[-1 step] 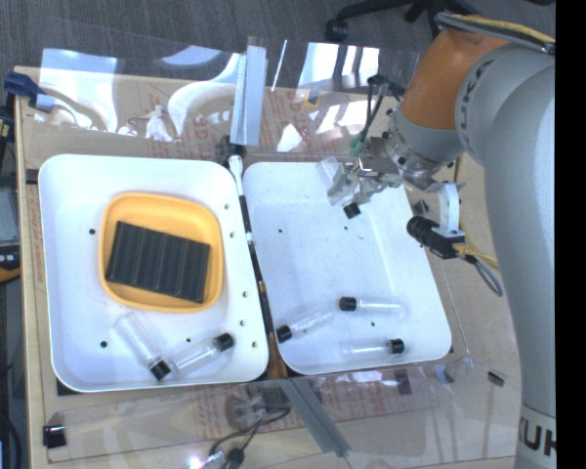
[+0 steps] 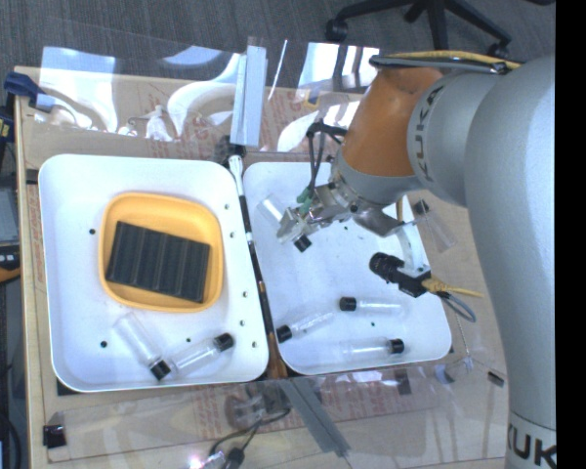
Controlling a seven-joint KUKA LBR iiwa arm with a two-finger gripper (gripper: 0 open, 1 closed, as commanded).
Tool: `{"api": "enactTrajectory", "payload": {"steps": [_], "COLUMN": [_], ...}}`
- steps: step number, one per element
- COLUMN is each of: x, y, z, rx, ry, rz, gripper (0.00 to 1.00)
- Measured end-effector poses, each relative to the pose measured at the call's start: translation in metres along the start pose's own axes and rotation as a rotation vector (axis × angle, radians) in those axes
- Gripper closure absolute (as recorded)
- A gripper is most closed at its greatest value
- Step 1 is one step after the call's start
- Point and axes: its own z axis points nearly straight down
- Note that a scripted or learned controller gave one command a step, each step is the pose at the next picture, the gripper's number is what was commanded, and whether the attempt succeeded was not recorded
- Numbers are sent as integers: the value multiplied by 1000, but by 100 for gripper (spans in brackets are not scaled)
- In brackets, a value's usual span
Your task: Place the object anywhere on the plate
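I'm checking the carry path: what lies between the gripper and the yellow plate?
In the camera view, between the gripper and the yellow plate lie bare bin floor and the dark divider where the two bins' rims meet.

Plate (image 2: 161,218) in left bin (image 2: 63,262), vials (image 2: 371,306) in right bin (image 2: 430,345)

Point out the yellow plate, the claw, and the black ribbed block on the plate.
yellow plate (image 2: 116,225): camera view, left rim.
claw (image 2: 300,225): camera view, between the fingertips, over the right bin.
black ribbed block (image 2: 161,261): camera view, middle of its top face.
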Motion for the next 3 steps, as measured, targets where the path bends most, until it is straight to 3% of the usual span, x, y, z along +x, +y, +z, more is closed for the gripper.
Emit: {"api": "enactTrajectory", "payload": {"steps": [1,2,3], "x": [70,150,149], "y": [-51,-27,-27], "z": [-33,-33,-33], "rx": [-2,-4,-4], "ry": [-1,-3,-3], "rz": [-53,-208,-206], "gripper": [100,100,0]}}
